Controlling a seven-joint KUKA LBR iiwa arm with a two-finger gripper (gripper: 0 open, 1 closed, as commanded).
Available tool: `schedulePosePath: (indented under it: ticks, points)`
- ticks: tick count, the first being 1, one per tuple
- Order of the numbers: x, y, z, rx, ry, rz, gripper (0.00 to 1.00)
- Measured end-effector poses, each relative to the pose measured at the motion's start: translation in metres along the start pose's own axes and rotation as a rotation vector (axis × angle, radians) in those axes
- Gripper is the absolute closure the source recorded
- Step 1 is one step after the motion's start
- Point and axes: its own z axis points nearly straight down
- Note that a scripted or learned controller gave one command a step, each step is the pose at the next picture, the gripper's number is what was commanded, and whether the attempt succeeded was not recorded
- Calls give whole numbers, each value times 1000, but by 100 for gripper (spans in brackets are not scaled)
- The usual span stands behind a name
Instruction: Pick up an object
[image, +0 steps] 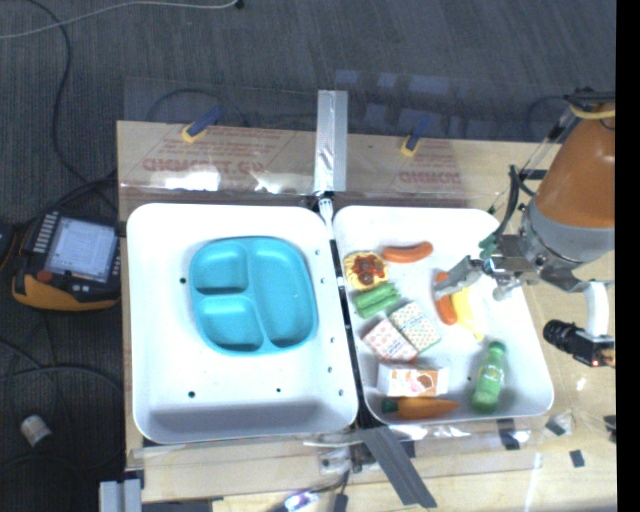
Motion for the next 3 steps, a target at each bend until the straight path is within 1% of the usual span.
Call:
schedulePosePath:
  ticks: [1, 2, 3]
  points:
    - [-49, 12, 130, 0, 1, 203, 0]
    - [-48, 11, 122, 3, 4, 201, 100]
    - [-31, 80, 20, -1, -5, 204, 100]
